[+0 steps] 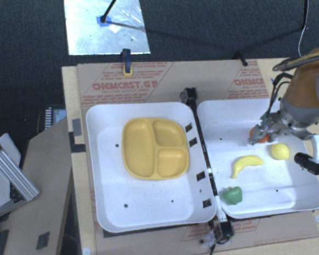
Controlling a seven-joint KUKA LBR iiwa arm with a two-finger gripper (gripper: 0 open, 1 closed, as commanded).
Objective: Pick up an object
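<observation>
In the right bin (297,198) lie a yellow banana (246,164), a small round yellow fruit (280,151) and a green pepper (231,195) near the front left corner. A small orange object (263,138) lies just under the tip of my gripper (257,135), partly hidden by it. The gripper is low in the bin, up and right of the banana and left of the round fruit. The grey arm (305,99) comes in from the right edge.
The left bin (114,210) holds a yellow divided plate (154,147). A black divider (201,148) runs between the bins. A black part of the arm (311,163) hangs over the right bin's right side.
</observation>
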